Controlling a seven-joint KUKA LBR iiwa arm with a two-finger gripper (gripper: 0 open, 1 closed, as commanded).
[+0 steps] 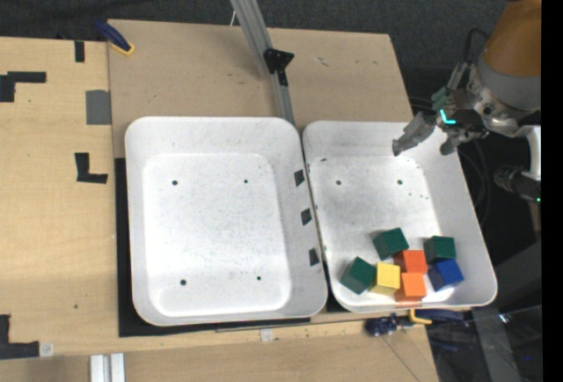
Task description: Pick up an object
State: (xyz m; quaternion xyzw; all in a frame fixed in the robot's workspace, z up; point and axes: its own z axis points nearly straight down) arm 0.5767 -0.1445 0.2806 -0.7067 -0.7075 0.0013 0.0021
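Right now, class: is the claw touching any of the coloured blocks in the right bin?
Apart. The camera view shows the claw over the far edge of the right bin, with bare white floor between it and the coloured blocks at the near corner.

Two bins are sitting side by side on the desk (352, 63), their inner rims touching. The left bin (141, 195) is lying nearer the desk's middle. In the right bin (352, 143), a cluster of blocks (403, 264) is huddling in the near right corner, pressed close together. The pincer (431, 138) is hanging over the right bin's far right corner, well apart from the blocks. A slanted rail (251, 15) is running behind both bins, ending between them.
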